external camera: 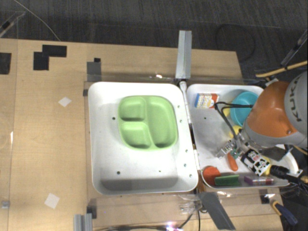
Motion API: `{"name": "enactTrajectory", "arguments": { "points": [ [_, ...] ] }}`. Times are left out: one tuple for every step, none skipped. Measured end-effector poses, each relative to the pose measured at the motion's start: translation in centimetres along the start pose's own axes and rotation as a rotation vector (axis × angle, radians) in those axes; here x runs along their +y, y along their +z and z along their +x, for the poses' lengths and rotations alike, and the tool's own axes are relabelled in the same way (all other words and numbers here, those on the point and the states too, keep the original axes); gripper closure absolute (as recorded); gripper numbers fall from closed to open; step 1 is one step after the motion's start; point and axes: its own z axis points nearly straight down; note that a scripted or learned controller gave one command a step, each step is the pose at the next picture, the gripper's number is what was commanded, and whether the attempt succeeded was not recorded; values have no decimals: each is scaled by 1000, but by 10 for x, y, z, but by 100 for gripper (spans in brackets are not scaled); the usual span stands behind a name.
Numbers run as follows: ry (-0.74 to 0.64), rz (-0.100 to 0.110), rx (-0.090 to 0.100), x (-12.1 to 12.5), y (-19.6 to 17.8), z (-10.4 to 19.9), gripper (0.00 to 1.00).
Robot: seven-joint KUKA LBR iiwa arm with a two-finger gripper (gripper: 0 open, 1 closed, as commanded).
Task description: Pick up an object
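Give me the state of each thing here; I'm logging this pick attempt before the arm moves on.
green divided tray: upright, lying flat in the left bin, compartments bare.
teal cup: in the right bin, partly hidden by the arm.
small carton: lying flat at the right bin's far edge.
green block: lying flat along the near wall.
end effector: low inside the right bin, over an orange item; grip unclear.

A pale wooden desk (pixel 43 143) fills the lower scene, bordered above by dark grey carpeted floor (pixel 120 8). Black squares (pixel 48 56) mark the desk's upper left corner; a grey metal post (pixel 183 54) stands at the desk's far edge.
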Motion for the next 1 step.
{"name": "enactTrajectory", "arguments": {
  "points": [
    [-1, -2, -3, 1, 0, 0, 0]
  ]
}}
